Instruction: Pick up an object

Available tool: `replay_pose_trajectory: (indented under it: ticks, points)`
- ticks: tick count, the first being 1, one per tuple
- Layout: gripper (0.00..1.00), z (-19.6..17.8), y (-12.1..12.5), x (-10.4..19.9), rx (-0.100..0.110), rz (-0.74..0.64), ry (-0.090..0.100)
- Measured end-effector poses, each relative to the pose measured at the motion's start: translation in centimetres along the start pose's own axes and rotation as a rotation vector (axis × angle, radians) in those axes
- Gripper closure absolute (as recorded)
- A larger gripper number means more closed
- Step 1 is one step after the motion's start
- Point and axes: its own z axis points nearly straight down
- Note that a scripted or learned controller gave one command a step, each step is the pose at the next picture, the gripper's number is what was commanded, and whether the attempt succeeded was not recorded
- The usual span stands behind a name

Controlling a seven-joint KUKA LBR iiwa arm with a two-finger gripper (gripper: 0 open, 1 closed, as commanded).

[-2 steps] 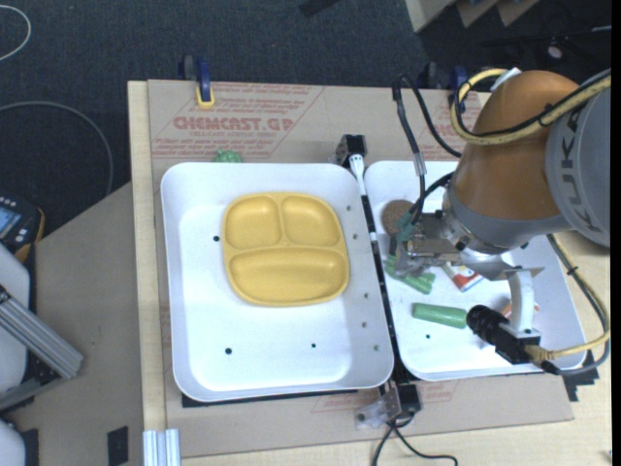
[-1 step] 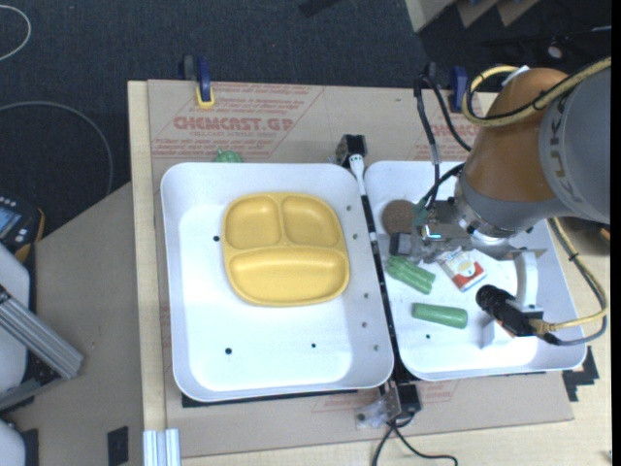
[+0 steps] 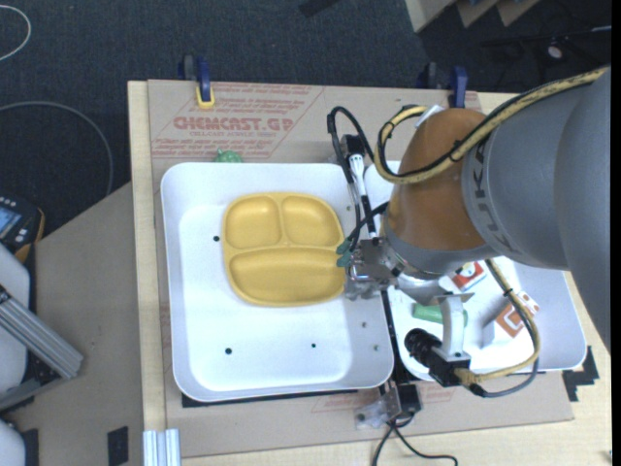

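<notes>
A yellow divided plate (image 3: pixel 283 248) lies in the left white bin (image 3: pixel 204 309), toward its upper right. The arm reaches in from the right, its orange band above the wrist covering the seam between the bins. My gripper (image 3: pixel 355 266) hangs at the plate's right rim, beside the bin wall. A small green piece (image 3: pixel 343 251) shows at the fingers against the plate's edge; what it belongs to is unclear. The arm hides most of the right bin (image 3: pixel 558 343).
In the right bin, partly under the arm, lie a green object (image 3: pixel 427 312) and an orange-and-white item (image 3: pixel 514 318). A small green thing (image 3: pixel 229 156) rests on the cardboard base behind the left bin. Cables loop over the wrist.
</notes>
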Motion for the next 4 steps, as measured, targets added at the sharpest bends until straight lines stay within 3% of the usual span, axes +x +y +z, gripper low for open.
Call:
replay_pose_trajectory:
  ticks: [1, 2, 3, 4]
  points:
    - [1.0, -7.4, 10.3, 6.7, -0.023, 0.002, -0.001]
    - [1.0, -2.2, 8.7, 13.3, 0.0, 0.004, -0.004]
    - [1.0, -17.0, 8.0, 7.5, -0.024, 0.015, -0.002]
    - [1.0, -9.0, 3.9, 13.5, 0.004, 0.005, -0.006]
